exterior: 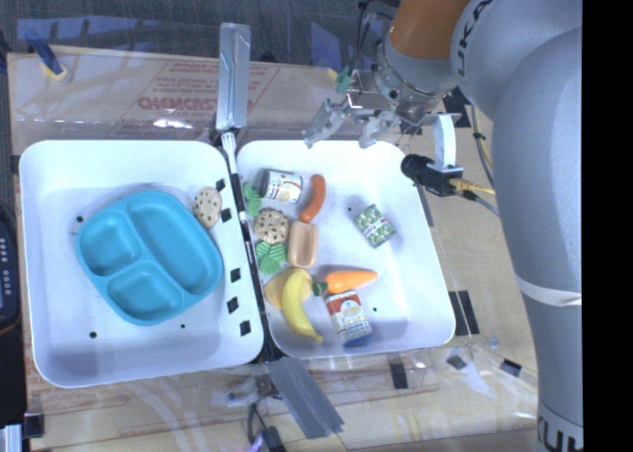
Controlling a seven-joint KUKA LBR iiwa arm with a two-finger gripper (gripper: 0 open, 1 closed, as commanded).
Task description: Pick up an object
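My gripper (346, 130) hangs open above the far rim of the right bin (425, 282), with nothing between its fingers. Below it in that bin lie a small tin can (282, 187), a red sausage (313, 198), a green packet (375, 225), a cookie (270, 227), a hot dog bun (302, 243), a carrot (349, 280), a banana (296, 305) and a red-labelled can (347, 316). The can and sausage are the nearest to the gripper, a little toward the camera from it.
The left bin (49, 272) holds a blue divided plate (148, 256) and a cookie (207, 207) by the divider. Green leafy pieces (270, 255) lie along the right bin's left wall. The grey arm (534, 143) fills the right side.
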